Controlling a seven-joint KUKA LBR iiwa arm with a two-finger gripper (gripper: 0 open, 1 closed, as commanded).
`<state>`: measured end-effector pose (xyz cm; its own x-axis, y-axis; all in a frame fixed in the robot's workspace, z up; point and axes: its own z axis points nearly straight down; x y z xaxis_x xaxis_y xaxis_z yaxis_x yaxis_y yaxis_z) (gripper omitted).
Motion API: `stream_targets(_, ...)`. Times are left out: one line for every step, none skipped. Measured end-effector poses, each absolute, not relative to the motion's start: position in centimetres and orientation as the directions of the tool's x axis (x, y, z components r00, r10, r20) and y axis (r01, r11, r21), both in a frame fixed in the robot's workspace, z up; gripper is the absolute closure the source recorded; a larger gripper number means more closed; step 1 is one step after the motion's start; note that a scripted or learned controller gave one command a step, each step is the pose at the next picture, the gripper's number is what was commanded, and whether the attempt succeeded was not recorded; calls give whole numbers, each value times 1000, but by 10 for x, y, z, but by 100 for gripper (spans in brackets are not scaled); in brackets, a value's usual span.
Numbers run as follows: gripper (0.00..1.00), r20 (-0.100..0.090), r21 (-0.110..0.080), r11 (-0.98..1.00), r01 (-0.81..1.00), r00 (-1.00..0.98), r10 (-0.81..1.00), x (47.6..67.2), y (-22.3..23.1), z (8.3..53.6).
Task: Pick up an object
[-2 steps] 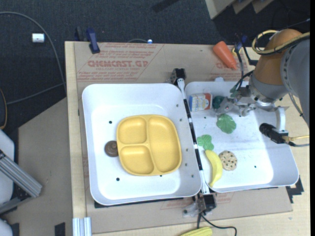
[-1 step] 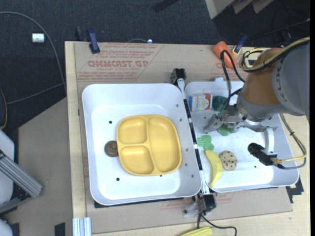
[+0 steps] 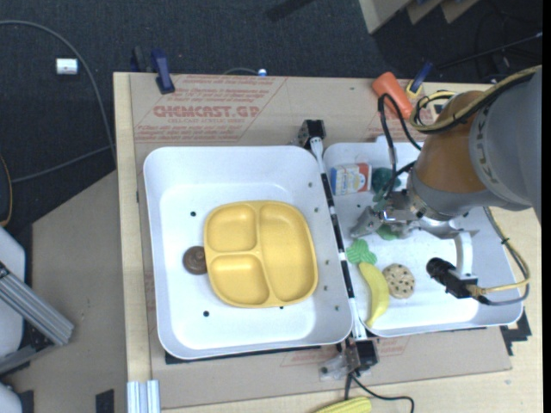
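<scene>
Nearest me, banana [image 3: 375, 292] and cookie [image 3: 399, 280] lie in the right bin [image 3: 448, 315]; whether the jaws are apart, I can't tell.

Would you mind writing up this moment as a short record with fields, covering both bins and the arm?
left bin: yellow divided plate, small brown round object at its left edge
right bin: banana, cookie, green toy, small carton
arm: reaches over the right bin
end effector: low in the right bin, above the green toy; grasp state unclear
</scene>
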<state>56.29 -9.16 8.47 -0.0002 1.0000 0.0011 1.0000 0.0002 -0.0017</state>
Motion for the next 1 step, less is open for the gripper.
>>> stream_targets(0,1,-2,-1,1000,1,1000,554,-96,84)
